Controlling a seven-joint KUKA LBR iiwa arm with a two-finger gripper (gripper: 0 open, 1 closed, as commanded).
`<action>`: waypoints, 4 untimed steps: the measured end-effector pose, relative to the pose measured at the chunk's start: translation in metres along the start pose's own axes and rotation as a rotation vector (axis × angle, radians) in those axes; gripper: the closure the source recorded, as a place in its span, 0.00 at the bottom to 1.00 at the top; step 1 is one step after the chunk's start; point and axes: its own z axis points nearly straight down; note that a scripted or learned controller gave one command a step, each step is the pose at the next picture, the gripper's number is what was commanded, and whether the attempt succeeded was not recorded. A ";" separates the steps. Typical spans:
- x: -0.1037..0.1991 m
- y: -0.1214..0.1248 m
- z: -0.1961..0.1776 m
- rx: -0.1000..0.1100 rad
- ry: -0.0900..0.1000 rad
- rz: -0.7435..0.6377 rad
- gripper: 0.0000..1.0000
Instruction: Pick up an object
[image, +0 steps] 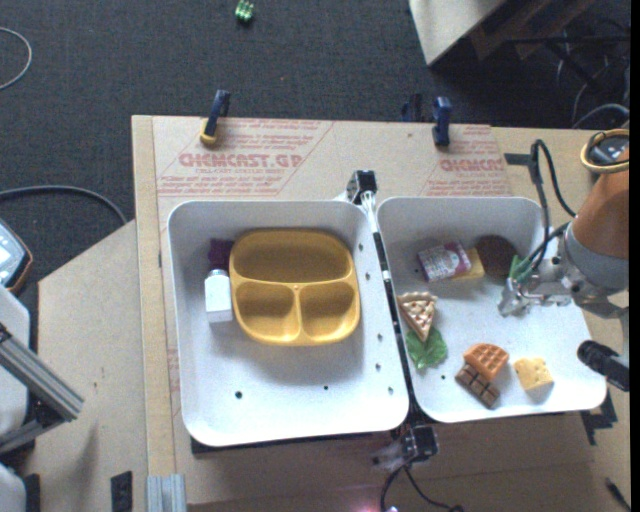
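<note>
Hovers low at the right wall of the right bin (455, 210): gripper (520, 297), metal, pale, tilted in from the grey arm (600, 250) with its orange band. Open or closed: cannot tell from this angle. Nothing seen held.

Just beside it, up and to the left, a small green piece (518, 267); touching or apart, not clear. Past that, near the bin's far wall, a dark brown round lump (495, 250) and a pink packet (444, 261) with a yellow block (472, 264) against its right side.

Bare white floor in the middle of this bin, below the gripper. Along the left wall, one pizza slice (417, 314), triangular and speckled, and one flat green leaf (428, 350) just below it. Toward the near edge, one orange waffle (486, 357) with a grid face, touching a brown chocolate bar (478, 386); just right of them, one pale cheese wedge (535, 375).

Nine small things in the right bin, all counted.

In the left bin (190, 330), one yellow plate (294, 285), glossy, rounded, three compartments, taking up the middle. Wedged between plate and left wall, one white bottle (218, 296) and a dark purple piece (220, 250). Open floor along the near side.

Under both bins, a tan surface (300, 150) with red print, two clamps (214, 118) at its far edge.
</note>
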 end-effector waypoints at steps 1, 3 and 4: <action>-0.003 0.009 -0.046 0.000 0.000 0.000 1.00; 0.046 0.041 -0.077 0.003 0.002 -0.004 1.00; 0.100 0.060 -0.067 0.004 0.004 -0.004 1.00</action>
